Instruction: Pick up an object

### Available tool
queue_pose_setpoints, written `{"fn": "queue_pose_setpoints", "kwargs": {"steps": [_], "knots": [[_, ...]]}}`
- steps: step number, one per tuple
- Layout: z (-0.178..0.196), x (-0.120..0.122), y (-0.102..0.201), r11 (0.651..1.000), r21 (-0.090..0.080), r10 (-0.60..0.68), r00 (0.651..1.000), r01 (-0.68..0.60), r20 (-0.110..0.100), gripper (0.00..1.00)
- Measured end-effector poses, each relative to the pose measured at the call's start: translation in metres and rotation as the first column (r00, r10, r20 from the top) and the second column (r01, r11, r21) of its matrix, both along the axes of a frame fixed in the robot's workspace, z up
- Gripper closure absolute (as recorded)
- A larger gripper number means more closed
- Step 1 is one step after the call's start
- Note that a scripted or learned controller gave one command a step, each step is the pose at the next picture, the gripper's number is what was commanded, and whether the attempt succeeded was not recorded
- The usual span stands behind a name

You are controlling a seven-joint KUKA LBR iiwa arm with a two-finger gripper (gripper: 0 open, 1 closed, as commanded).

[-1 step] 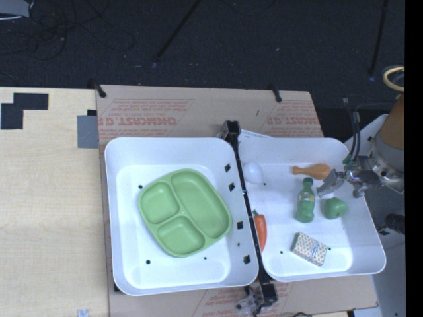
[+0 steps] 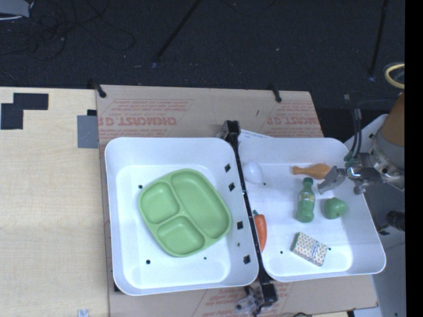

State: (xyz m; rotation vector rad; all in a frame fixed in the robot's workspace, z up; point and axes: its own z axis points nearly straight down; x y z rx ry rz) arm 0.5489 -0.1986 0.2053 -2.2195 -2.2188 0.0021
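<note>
Camera view: tool (image 2: 340, 179) hovers on approach, jaw state impossible to tell. Next (likely) it descends onto the green pepper (image 2: 335, 208) just below.

Arm (image 2: 391, 131) cut off at right edge. Gripper (image 2: 344, 177) too small and blurred to read. Carrot (image 2: 260, 231) partly hidden behind bin divider (image 2: 242, 197). Small box (image 2: 310, 248) pattern illegible.

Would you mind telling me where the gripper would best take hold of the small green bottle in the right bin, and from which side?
Probably across the body of the green bottle, coming straight down from above. It seems to lie flat, cap toward the far wall, so its long sides face left and right. Fingers closing across that narrow width have room: the green pepper sits apart on its right, the carrot well left.
</note>
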Motion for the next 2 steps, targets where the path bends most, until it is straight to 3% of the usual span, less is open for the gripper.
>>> {"fn": "queue_pose_setpoints", "kwargs": {"steps": [2], "knots": [[-0.088, -0.008, -0.003, 1.0, 0.002, 0.0, 1.0, 0.0, 0.004, 0.0]]}}
